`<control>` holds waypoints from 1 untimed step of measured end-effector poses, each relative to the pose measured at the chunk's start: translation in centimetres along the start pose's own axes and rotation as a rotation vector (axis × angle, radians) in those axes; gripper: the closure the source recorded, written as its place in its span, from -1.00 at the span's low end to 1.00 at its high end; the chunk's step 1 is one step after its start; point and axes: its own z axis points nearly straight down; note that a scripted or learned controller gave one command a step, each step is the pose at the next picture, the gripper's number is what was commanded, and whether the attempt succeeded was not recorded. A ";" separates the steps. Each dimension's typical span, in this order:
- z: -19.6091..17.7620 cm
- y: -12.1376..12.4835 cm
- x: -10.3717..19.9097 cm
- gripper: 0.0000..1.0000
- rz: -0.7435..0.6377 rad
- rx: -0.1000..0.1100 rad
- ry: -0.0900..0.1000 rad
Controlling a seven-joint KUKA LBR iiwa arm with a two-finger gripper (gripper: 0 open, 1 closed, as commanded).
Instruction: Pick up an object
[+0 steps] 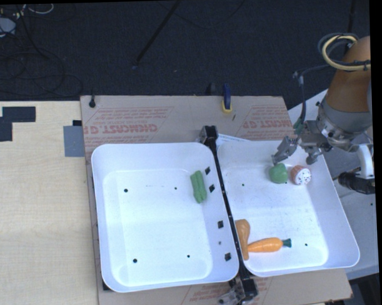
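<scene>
In the left bin (111,183) a green stick (198,186) lies at three o'clock. In the right bin (330,200), a carrot (268,245) lies at six; a green ball (279,173) sits near twelve, probably light, smooth, likely to roll, best pinched across its middle. The gripper (298,150) hangs just above, jaws spread, empty.
</scene>
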 end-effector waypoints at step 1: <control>7.5 2.4 -5.5 -1.00 0.002 0.004 -0.002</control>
